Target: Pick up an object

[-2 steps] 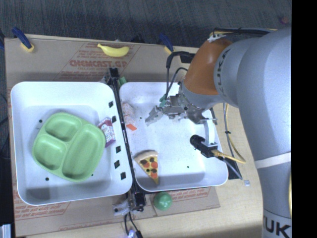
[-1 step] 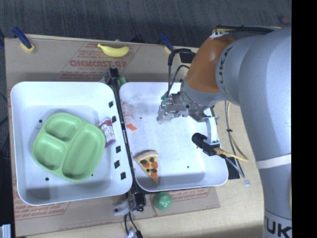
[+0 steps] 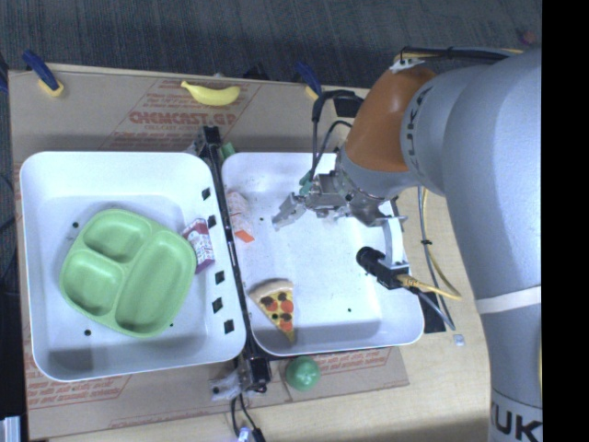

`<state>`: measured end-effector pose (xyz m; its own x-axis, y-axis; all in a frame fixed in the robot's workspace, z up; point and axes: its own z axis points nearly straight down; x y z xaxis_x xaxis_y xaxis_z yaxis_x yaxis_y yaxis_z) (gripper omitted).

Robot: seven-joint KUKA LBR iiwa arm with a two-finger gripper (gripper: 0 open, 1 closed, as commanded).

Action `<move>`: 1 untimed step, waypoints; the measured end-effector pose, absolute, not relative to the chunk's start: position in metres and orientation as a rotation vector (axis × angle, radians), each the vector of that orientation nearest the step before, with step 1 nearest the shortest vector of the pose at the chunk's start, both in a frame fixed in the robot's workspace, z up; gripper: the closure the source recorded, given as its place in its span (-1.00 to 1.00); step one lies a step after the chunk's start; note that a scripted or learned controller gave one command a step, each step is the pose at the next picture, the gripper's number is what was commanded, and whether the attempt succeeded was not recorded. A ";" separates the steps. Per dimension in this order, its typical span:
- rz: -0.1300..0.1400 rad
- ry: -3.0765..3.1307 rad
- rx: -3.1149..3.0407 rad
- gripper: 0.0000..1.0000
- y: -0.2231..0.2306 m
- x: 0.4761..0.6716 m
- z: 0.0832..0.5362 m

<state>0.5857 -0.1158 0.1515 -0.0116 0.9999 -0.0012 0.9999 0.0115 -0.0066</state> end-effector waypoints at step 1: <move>0.010 -2.234 -2.202 1.00 -0.115 0.586 0.162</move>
<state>0.5860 -0.1153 0.1615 -0.0146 0.9999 -0.0014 0.9999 0.0146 -0.0077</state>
